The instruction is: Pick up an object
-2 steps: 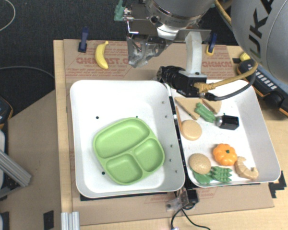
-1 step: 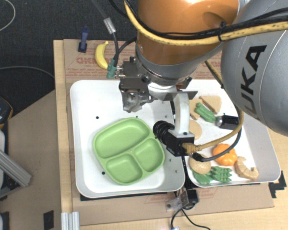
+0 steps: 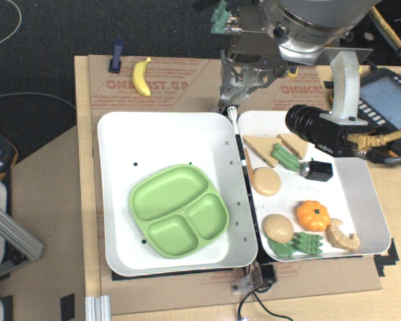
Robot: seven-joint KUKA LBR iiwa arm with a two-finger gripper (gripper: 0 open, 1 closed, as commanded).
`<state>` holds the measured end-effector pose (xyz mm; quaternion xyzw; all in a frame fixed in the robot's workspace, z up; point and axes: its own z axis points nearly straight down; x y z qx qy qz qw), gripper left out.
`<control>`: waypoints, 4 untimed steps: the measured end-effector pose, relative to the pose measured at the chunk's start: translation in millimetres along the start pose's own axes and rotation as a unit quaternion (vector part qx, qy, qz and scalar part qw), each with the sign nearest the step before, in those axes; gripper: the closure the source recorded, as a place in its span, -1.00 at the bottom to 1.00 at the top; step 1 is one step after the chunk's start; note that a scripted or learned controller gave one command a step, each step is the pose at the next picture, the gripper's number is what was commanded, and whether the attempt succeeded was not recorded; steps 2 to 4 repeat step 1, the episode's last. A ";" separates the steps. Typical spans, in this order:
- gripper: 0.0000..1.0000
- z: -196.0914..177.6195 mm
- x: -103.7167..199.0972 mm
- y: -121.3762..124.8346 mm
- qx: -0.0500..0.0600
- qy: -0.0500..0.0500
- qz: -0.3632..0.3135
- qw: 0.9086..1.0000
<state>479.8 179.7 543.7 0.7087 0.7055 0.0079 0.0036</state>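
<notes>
Several small toy foods are lying in the right-hand shallow white bin [image 3: 377, 212], among them a round orange plastic pumpkin [image 3: 313, 214]. The grey arm's two-finger gripper [image 3: 244, 85] is hanging over the far end of the seam between the bins, gripping nothing I can make out; how wide it is parted I cannot tell. From it, the pumpkin is sitting nearer and to the right.

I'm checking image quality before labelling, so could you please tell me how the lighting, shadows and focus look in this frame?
Camera view: even, soft lighting, with no harsh glare on the white left bin; the green three-compartment plastic tray is sharp with a faint shadow; the grey arm, close to the lens, is blurred.
</notes>
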 end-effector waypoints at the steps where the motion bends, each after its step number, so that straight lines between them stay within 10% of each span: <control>1: 1.00 140.3 -30.2 -3.9 0.016 -0.006 0.000 1.000; 4: 1.00 140.3 -30.2 -3.9 0.016 -0.006 0.000 1.000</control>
